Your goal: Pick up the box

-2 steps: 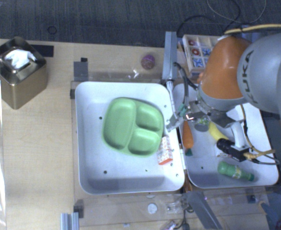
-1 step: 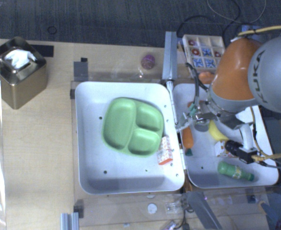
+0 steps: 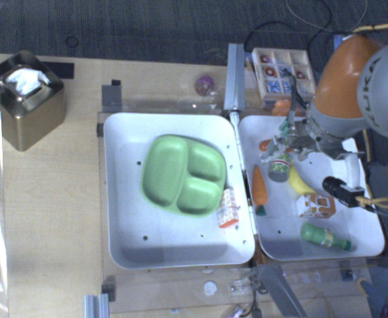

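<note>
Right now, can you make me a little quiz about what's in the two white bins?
1. True or false: the green plate lies in the left bin.
2. Which thing lies right beside the divider, in the right bin? A) carrot B) green bottle C) banana
3. Fill in: the small box rests in the left bin, touching the green plate's lower ____ edge.

Key: 1 true; 2 A; 3 right. The claw hovers over the right bin, away from the small box.
</note>
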